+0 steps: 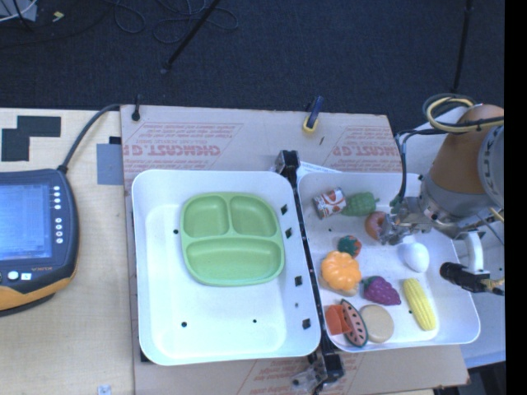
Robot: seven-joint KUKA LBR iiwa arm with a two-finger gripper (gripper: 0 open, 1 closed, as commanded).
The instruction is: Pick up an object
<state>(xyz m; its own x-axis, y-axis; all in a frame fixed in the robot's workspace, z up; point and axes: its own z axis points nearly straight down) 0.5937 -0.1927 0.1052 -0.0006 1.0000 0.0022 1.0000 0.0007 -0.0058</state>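
The right bin (461, 323) holds several toy foods: a red-and-white can (329, 202), a green vegetable (360, 203), a red tomato (375, 224), a small red-and-green fruit (349, 244), a white egg (414, 257), an orange pepper (341, 271), purple grapes (380, 290), a yellow corn cob (421, 303), a watermelon slice (354, 324) and a tan disc (379, 323). My gripper (398, 230) hangs low over the bin's upper right part. It sits just right of the tomato and above the egg, and nothing shows in its grasp.
The left bin (165, 319) bears a green divided plate (231, 239). A black divider (300, 253) runs between the bins. A handheld pendant with a screen (33, 229) lies at the far left. A yellow clamp (311, 118) is at the board's back edge.
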